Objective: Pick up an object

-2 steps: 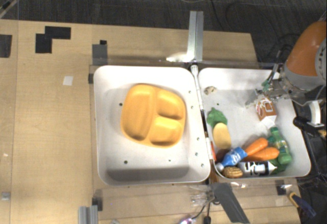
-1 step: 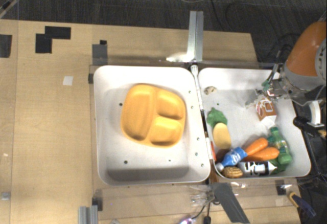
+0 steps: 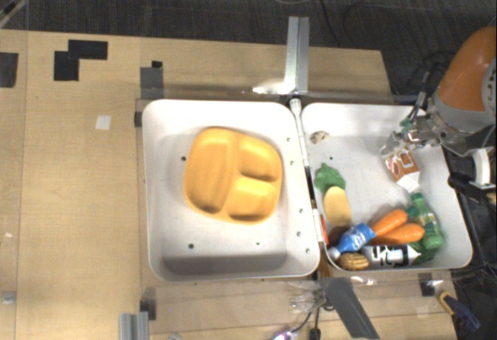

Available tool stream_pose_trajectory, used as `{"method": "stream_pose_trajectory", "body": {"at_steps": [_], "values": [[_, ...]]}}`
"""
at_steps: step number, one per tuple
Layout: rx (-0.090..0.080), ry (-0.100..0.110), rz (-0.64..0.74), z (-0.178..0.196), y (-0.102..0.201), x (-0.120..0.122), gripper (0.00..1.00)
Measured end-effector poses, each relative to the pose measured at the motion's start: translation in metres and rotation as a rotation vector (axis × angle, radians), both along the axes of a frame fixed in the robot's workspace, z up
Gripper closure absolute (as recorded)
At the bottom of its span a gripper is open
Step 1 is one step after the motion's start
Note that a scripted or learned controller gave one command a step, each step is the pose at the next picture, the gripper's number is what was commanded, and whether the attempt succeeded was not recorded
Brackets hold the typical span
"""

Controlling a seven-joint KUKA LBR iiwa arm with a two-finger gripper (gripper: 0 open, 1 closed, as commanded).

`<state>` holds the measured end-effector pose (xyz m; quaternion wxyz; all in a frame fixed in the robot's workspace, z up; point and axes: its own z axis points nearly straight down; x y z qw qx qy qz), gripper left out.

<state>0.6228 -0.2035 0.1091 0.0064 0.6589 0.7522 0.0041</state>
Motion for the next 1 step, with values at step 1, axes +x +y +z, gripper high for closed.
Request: {"method": "stream_pose_trajectory", "body": {"at_steps": [1], "values": [[0.001,0.006,0.029,0.1029,0.0486,-0.0288,1.00]]}}
